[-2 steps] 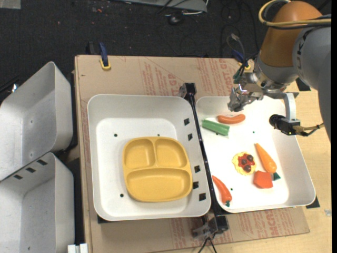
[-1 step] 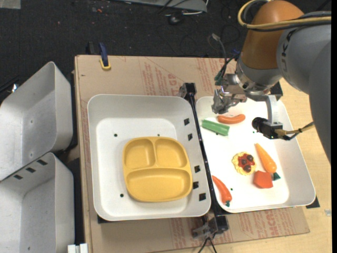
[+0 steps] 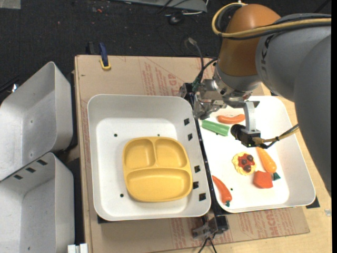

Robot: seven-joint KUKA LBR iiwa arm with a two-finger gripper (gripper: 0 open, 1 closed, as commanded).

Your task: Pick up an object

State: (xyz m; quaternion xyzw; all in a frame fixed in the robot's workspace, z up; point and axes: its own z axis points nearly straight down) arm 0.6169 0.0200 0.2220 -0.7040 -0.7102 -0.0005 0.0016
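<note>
While bent low, the tool [image 3: 210, 105] hovers over the right bin [image 3: 295, 194].

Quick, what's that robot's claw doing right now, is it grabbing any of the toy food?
Gripper: cannot be told; it hangs over the top left corner of the right bin, beside the green piece.

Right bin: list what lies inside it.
In the right bin: green piece, orange piece, pizza toy, carrot, strawberry, chili. The arm covers its top edge.
</note>
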